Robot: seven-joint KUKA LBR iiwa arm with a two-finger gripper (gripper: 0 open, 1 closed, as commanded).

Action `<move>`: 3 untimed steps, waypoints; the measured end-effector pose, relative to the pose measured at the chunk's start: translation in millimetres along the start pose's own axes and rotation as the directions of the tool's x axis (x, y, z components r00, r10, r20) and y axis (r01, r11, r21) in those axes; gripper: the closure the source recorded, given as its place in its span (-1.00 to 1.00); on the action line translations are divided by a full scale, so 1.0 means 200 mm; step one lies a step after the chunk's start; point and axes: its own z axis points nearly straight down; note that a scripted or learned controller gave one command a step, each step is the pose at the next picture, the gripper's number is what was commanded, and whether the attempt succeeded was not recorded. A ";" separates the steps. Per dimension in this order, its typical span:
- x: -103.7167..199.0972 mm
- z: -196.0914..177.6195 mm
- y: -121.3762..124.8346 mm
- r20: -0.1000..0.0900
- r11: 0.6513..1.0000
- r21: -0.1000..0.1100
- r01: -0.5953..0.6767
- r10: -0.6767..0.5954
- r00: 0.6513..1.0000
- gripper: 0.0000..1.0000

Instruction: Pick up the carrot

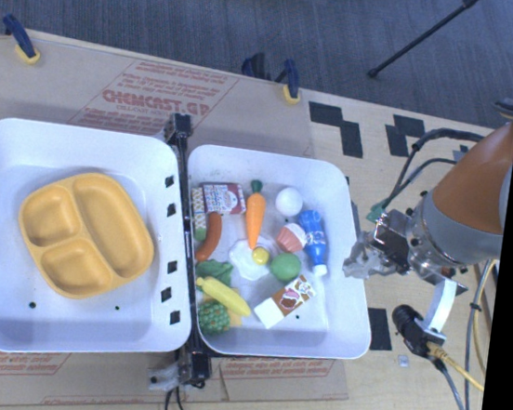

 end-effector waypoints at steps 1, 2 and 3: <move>-0.02 0.02 0.01 0.002 0.992 0.000 -0.123 0.123 0.992 1.00; 0.00 -0.03 0.00 0.001 0.998 -0.003 -0.060 0.060 0.998 1.00; -0.01 0.00 0.00 0.001 0.991 0.002 -0.131 0.131 0.991 1.00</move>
